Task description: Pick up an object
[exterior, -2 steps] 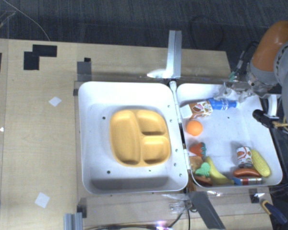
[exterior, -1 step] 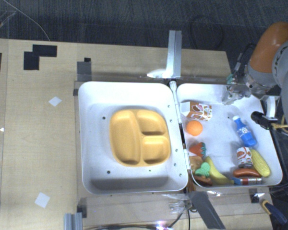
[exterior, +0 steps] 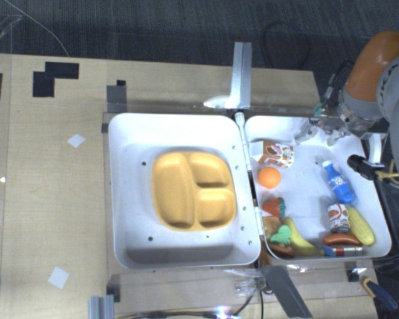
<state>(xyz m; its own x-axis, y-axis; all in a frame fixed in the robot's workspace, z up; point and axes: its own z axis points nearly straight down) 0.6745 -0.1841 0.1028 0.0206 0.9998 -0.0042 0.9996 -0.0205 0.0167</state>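
I am hovering my pincer (exterior: 321, 126), whose state I cannot tell, over the right white bin's (exterior: 384, 234) rim; descending here risks striking plastic, missing the blue bottle (exterior: 337, 183).

Left bin (exterior: 120, 198) holds a divided tray (exterior: 193, 190); right bin (exterior: 379, 234) holds a bottle (exterior: 337, 183), ball (exterior: 269, 177), corn (exterior: 360, 224) and banana (exterior: 299, 238).

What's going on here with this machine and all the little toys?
A robot arm reaches in from the right, with its gripper hovering over the back corner of the right bin. That bin holds small items: a blue bottle, an orange ball, a corn cob, a banana and others. The left bin holds a yellow divided tray. It is meant to pick something up; nothing sits between its fingers yet.
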